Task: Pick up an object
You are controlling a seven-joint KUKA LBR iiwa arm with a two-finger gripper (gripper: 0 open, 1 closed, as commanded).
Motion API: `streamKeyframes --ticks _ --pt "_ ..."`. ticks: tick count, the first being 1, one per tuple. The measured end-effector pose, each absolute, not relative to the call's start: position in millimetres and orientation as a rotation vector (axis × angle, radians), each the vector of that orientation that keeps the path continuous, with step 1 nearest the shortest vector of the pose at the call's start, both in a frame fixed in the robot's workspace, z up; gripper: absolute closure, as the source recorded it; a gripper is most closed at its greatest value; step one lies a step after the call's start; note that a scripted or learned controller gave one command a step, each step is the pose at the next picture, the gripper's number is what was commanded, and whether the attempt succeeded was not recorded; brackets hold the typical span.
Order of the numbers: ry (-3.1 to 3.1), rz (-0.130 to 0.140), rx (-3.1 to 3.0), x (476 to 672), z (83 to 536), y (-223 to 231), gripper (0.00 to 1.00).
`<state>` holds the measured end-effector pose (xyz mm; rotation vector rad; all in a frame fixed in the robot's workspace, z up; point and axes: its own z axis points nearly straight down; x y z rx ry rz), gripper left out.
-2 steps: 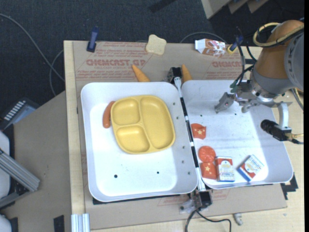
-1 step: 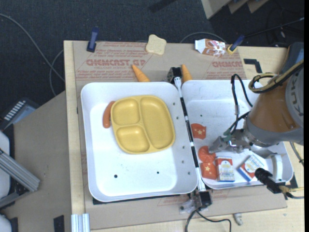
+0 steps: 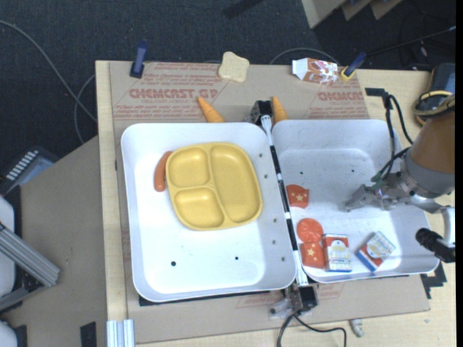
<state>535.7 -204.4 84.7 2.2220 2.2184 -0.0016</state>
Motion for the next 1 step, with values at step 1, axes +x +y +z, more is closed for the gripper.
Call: streamKeyframes --ticks 1 --pt "2.224 0.001 2.221 542.8 84.4 -134.0 0.00"
